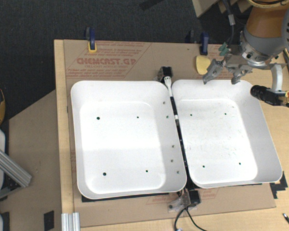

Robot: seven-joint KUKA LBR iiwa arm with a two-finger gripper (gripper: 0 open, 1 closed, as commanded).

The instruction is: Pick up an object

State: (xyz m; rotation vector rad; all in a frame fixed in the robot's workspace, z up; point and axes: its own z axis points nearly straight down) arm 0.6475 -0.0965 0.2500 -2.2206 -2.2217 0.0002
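My gripper (221,78) hangs over the far rim of the right bin (260,129), near its back left corner. Its two fingers are spread apart, so it is open, with nothing between them. A small pale yellow object (201,64) lies on the brown board just beyond that rim, to the left of the gripper's left finger (208,77) and close to it. The left bin (82,129) sits beside the right one, away from the arm.
Both bins rest on a brown board (111,59). Blue clamps (90,34) (203,41) hold its far edge. A black clip (165,73) sits at the back between the bins, and a connector with cable (185,202) at the front.
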